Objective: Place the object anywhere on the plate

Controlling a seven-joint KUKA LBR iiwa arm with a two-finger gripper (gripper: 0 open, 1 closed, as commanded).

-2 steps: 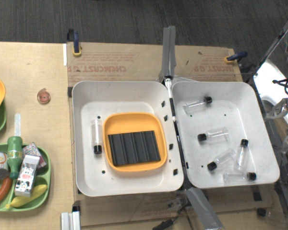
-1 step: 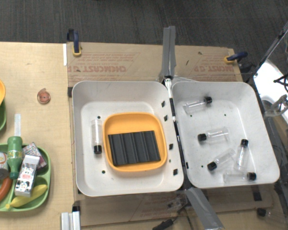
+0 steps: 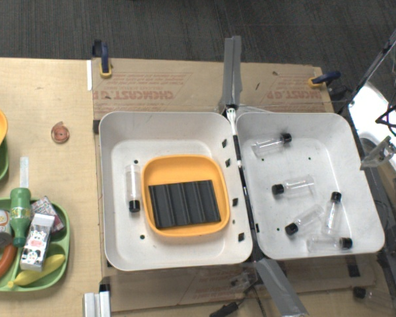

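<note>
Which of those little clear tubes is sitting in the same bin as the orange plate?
The vial lying just left of the orange plate in the left bin. The other five lie in the right bin.

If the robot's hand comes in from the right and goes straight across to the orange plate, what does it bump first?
Probably the black-capped tube nearest that side of the right bin, well before the orange plate. Travelling high enough, it might pass over; height is unclear.

Plate (image 3: 185,167) in left bin (image 3: 115,236)
</note>
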